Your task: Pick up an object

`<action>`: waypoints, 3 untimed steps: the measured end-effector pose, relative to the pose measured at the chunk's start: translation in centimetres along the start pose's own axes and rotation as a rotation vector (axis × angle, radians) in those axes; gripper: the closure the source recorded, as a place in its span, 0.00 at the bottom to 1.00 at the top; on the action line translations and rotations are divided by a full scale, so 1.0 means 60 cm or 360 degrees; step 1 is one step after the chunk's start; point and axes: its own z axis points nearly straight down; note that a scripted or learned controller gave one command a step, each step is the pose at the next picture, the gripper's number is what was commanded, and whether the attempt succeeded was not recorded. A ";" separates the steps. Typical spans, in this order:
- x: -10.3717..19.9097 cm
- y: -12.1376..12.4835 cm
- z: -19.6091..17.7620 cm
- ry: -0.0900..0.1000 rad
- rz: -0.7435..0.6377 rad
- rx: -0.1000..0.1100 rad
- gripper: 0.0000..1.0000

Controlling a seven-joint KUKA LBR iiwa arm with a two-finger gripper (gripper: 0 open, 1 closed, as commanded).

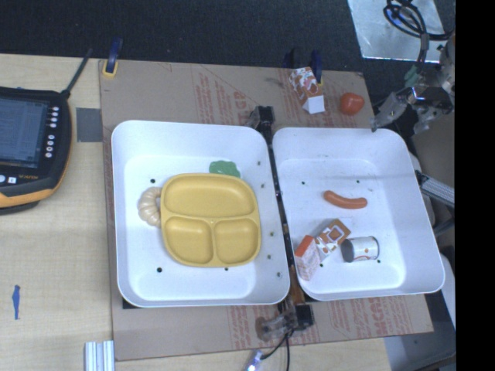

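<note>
The right bin (402, 168) holds an orange-red sausage (345, 200), a small brown-and-white carton (331, 238), a red-and-white carton (306, 258) against the bin's left wall, and a grey can (360, 249) lying on its side. In the left bin (131, 153) there is a yellow divided plate (210, 219), with a green item (224, 168) behind it and a beige ring-shaped item (148, 205) at its left. My gripper (408, 103) is at the far right, above and beyond the right bin's back right corner, away from every object.
Behind the bins, a small carton (307, 89) and a red ball-like item (352, 103) lie on the cardboard sheet. A control pendant (27, 145) sits on the bench at the far left. Black cables (406, 14) loop near the top right.
</note>
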 end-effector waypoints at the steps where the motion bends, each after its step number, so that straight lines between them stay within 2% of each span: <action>1: 0.016 -0.113 0.279 0.0002 -0.0001 0.0007 0.00; 2: 0.103 -0.054 0.327 -0.0001 -0.0003 -0.0001 0.00; 3: 0.068 -0.081 0.327 0.0000 -0.0001 0.0003 0.00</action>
